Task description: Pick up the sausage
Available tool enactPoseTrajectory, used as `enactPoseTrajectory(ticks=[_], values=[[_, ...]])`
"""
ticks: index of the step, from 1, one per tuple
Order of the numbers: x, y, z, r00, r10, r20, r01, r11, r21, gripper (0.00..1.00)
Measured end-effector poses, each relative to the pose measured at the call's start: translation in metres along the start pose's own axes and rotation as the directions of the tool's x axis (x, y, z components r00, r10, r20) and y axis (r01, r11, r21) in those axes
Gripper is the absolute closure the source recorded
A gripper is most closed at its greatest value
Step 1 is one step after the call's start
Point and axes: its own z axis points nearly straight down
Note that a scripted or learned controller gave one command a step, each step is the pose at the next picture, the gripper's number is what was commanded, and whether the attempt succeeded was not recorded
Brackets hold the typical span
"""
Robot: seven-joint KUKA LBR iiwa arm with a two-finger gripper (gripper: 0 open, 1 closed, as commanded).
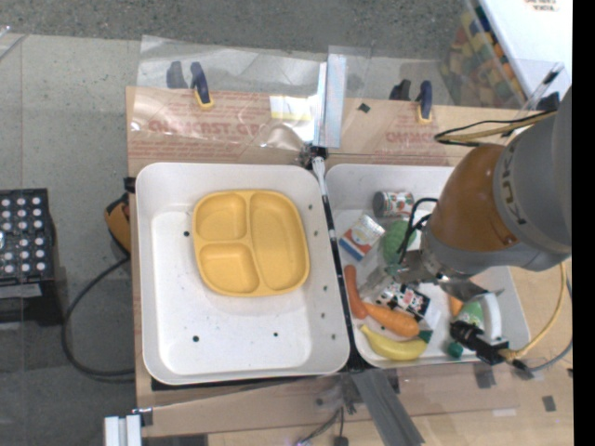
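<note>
The sausage (352,292), a slim reddish-orange piece, lies along the left wall of the right bin (346,191), pointing toward the near edge. My gripper (391,275) hangs low over the middle of that bin, just right of the sausage and a little apart from it. The grey arm with its orange band (474,214) comes in from the right and hides much of the bin's right half. I see nothing held in the gripper.
A carrot (392,321) and a banana (395,347) lie near the front of the right bin, with a small can (393,203), a red and white packet (361,237) and a green bottle (471,318) around them. The left bin (167,295) holds a yellow divided plate (250,242).
</note>
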Motion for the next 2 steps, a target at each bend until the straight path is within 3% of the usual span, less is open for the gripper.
enactPoseTrajectory(ticks=[1, 2], values=[[-0.136, 0.067, -0.038, 0.993, 0.117, -0.005, -0.117, 0.993, 0.003, 0.00], [-0.001, 0.013, -0.060, 0.986, -0.167, -0.012, 0.167, 0.986, 0.002, 0.00]])
